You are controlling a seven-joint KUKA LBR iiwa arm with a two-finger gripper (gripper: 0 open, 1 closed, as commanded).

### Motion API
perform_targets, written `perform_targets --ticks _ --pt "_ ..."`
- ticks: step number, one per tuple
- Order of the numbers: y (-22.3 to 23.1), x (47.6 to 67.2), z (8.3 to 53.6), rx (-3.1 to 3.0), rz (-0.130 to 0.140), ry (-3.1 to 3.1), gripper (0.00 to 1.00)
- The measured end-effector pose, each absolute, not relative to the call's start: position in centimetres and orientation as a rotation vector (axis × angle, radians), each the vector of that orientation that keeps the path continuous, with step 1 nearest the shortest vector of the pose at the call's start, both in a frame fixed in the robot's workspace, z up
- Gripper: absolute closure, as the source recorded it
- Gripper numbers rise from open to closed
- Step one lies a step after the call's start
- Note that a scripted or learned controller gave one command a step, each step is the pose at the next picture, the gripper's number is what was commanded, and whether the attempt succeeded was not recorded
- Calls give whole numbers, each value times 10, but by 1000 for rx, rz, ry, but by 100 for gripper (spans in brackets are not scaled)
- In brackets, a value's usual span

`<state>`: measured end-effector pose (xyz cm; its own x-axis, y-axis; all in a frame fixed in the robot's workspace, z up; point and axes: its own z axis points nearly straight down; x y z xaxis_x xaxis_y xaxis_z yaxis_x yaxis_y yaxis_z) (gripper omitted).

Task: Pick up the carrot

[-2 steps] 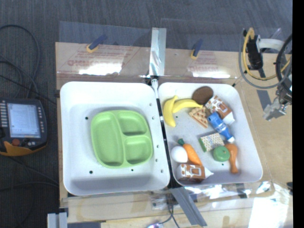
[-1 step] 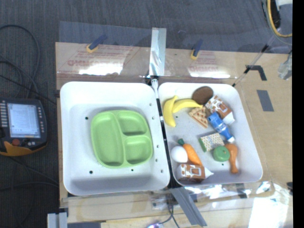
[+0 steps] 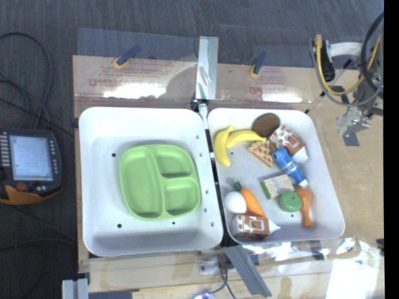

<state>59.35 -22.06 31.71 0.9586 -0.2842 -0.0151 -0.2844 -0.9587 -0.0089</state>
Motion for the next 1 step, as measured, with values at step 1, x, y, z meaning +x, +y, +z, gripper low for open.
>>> perform_targets --ticks 1 --pt "-226 501 453 -3113 -14 355 100"
